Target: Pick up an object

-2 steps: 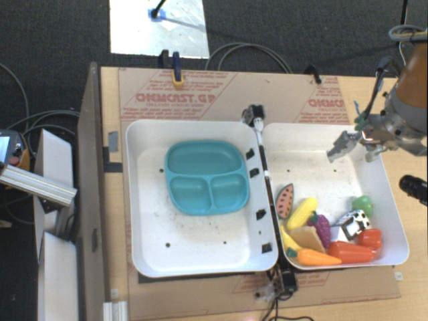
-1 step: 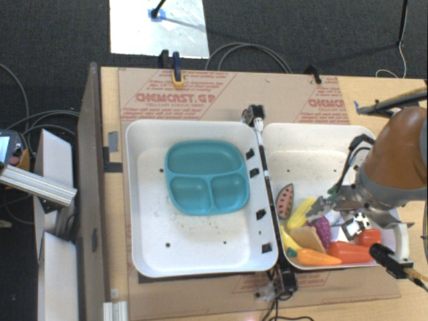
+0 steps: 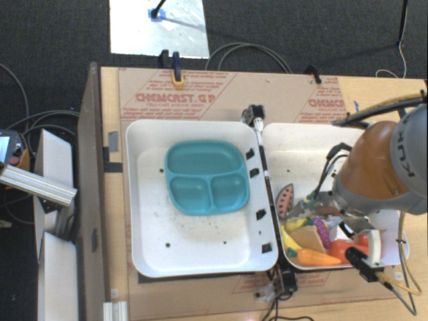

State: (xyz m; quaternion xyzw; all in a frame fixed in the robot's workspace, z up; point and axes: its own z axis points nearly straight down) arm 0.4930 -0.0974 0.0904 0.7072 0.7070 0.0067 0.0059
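Brown bench top [image 3: 281,95], printed with red lettering, carries two shallow white bins side by side; dark carpet lies beyond it and loose black cables trail around its edges.

Nearest the camera, along the front wall of the right bin [image 3: 304,146], sits a heap of toy food. An orange carrot [image 3: 317,257] lies lowest, roughly parallel to the front rim. Just above it is a tan wedge [image 3: 305,238], touching a yellow banana-like piece [image 3: 289,238] on its left. A purple piece [image 3: 322,232] stands beside the wedge on the right, and a red-orange piece [image 3: 341,247] lies further right, against a white part of the arm's tooling. A pink slice with dark seeds [image 3: 285,199] rests slightly apart, up-left of the heap, near the divider between the bins.

Arm [image 3: 374,172], orange band uppermost, reaches in from the right and hangs over the heap. Gripper [image 3: 319,209] sits low among the toys, just above the wedge and purple piece. Fingers are masked by the wrist and clutter: cannot tell whether they are parted or closed, and nothing is visibly between them.

Left bin [image 3: 144,199] holds a teal compartment tray [image 3: 206,177], three sections, lying flat near the centre.

Farther back, a blue-and-yellow clamp [image 3: 176,69] grips the bench's rear edge. Beyond it, a silvery sheet [image 3: 159,17] lies on the carpet.
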